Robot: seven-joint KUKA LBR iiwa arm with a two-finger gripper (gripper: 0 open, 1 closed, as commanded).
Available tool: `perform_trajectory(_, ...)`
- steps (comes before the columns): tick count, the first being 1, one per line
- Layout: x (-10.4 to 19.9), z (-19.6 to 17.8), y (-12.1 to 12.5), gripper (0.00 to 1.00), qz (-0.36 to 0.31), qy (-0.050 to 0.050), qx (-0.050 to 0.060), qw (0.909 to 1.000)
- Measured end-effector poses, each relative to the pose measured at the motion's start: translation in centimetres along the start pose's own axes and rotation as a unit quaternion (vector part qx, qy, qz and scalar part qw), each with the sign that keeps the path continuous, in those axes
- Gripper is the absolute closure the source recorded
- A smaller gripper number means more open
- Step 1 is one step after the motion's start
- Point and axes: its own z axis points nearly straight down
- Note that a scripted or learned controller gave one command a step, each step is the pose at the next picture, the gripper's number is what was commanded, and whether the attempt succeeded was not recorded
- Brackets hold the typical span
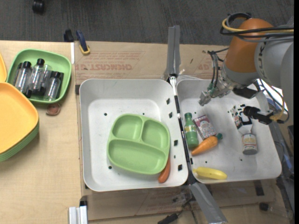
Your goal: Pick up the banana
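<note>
Here the banana (210, 173) lay at the near edge of the right bin (268, 164), long axis running left to right, just below the carrot (204, 145). The gripper (209, 96) hung well beyond the carrot toward the far rim; whether its jaws were open I cannot tell.

We are looking at a robotics lab: a grey arm (275, 55) with an orange band reaches over two white bins (88, 125) on a cardboard-covered tabletop (121, 62), toy food like a plastic carrot (205, 145) lies inside, and an office-chair caster (39, 4) stands on grey carpet (140, 8).
</note>
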Motion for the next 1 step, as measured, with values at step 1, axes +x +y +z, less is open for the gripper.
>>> perform_trajectory(1, 1.54, 1.1, -10.15, 1.0, -0.011, 0.001, 0.002, 0.9999)
